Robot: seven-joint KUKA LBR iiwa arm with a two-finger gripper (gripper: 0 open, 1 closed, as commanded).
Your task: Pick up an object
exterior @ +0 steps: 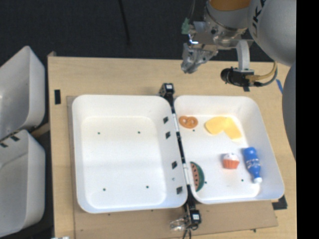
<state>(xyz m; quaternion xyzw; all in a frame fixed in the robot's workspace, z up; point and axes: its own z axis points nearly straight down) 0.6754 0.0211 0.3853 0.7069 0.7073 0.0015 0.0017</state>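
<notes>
Gripper high above the far desk edge, nothing picked; all candidates sit in the right bin.

Nearest the camera, the watermelon slice (198, 176) leans on the right bin (266, 133) wall by the divider, so a descent there risks a finger hitting the rim and skidding off. Just behind it, the cupcake (230, 161) and blue bottle (251, 163) sit close together; closing on one probably nudges the other, and the bottle looks likely to roll. Mid-bin, the flat yellow pieces (224, 126) give little to pinch, and the pretzel (188, 122) is also low and near the divider. The left bin (79, 133) holds nothing to grasp. Farthest back, the gripper (192, 62) hangs over bare desk (114, 76), nothing between its fingers; released or clenched, cannot tell. A black cable fitting (239, 76) sits beside it.
</notes>
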